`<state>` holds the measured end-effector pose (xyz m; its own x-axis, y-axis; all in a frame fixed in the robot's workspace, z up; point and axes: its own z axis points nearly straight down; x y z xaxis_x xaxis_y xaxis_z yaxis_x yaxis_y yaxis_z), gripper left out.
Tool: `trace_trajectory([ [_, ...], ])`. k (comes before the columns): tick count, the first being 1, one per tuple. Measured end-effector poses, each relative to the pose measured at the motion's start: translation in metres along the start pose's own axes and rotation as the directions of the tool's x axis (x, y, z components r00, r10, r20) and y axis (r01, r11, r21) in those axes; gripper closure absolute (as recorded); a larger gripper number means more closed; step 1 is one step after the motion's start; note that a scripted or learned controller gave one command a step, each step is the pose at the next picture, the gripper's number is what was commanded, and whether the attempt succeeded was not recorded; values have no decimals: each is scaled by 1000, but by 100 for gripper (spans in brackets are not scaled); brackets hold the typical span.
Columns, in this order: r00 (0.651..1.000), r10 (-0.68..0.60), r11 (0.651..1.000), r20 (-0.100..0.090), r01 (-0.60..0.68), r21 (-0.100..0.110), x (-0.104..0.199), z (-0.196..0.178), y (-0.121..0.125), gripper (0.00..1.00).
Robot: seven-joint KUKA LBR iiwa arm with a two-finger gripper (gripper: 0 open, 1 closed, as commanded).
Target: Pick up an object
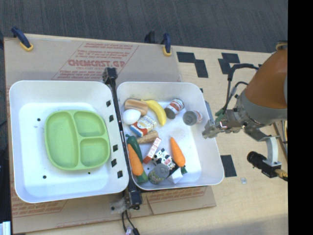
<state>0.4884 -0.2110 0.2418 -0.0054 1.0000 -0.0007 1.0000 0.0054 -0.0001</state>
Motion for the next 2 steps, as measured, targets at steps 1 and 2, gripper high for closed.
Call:
trace_trajectory([
  [1, 1000, -1, 1000, 0, 1, 2, 0, 13, -11, 100],
  [2, 1000, 0, 1000, 1, 0, -2, -1, -14, -11, 100],
])
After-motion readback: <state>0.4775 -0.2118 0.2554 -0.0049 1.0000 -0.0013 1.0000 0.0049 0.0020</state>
